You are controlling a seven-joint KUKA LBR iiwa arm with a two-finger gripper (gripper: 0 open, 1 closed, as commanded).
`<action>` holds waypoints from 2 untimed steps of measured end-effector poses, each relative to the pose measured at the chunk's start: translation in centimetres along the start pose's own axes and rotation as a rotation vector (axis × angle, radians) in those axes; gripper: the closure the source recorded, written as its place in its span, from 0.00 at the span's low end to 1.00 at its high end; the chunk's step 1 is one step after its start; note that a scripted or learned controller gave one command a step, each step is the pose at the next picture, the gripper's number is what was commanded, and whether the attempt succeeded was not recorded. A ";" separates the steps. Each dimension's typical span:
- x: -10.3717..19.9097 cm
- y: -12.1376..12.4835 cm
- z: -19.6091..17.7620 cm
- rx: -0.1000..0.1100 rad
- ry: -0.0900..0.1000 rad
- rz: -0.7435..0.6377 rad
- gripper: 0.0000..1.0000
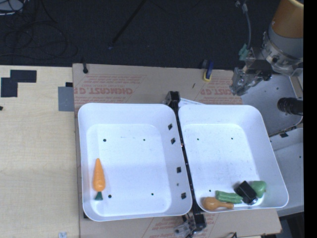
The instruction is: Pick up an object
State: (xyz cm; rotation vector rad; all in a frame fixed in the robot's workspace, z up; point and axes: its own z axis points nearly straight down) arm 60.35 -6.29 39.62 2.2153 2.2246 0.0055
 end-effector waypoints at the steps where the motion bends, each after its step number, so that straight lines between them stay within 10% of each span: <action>1: 5.5 -1.5 -7.0 0.001 0.000 -0.001 1.00; 2: 1.5 -4.0 7.7 0.023 -0.002 0.009 1.00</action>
